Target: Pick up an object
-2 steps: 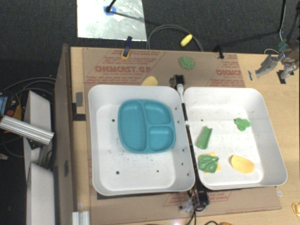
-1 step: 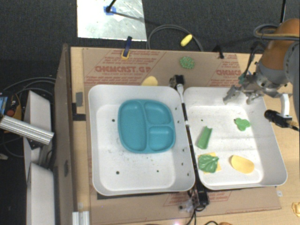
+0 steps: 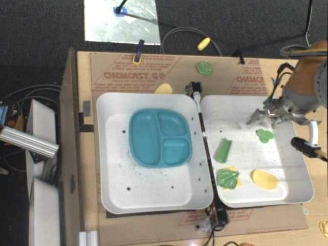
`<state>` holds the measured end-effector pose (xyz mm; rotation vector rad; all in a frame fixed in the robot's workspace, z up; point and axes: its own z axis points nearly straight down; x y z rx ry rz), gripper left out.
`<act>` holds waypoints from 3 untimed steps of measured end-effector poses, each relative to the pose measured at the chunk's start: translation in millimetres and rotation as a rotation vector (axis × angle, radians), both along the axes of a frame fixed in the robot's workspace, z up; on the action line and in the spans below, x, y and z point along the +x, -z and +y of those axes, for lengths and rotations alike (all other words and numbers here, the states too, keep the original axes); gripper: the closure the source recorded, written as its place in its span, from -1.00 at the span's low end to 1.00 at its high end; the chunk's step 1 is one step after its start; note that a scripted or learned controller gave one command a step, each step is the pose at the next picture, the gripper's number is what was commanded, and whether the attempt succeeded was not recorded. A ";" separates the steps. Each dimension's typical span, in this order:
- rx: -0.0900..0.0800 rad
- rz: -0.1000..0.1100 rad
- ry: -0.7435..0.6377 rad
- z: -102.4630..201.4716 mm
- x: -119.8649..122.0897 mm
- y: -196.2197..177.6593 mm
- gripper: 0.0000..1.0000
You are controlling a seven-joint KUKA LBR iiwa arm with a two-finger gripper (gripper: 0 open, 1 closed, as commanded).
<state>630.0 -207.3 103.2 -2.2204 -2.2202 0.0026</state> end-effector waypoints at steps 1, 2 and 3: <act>-0.001 -0.005 -0.001 1.6 -34.6 -31.5 -1.00; -0.003 -0.008 -0.002 0.7 -29.6 17.9 -1.00; -0.006 -0.021 -0.006 0.7 -3.6 -132.2 -1.00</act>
